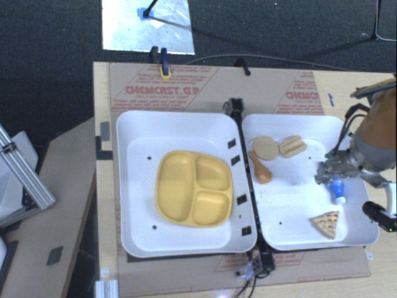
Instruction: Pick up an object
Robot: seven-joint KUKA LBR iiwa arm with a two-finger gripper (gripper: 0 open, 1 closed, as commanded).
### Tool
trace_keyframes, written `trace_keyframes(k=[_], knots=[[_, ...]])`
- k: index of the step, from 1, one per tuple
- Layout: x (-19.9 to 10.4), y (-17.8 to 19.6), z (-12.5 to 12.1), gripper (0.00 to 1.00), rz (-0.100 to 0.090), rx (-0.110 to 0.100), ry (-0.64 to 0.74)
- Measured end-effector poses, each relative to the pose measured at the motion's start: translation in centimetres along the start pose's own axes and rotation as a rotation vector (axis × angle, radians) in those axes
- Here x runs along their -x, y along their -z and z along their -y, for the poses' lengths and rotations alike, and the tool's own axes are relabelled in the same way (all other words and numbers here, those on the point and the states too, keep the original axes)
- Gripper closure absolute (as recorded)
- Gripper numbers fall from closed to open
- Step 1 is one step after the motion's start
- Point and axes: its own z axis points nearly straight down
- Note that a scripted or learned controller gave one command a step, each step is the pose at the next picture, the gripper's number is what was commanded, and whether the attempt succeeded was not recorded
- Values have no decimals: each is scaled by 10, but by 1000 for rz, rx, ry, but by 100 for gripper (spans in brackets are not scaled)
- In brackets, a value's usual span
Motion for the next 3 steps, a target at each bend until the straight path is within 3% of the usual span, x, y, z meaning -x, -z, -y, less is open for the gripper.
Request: trace_keyframes(k=[1,2,3], knots=[[3,63,-8,100,1,3,1],[3,60,-9,100,-1,-2,1],[-53,53,-20,100,-4,-3,7]])
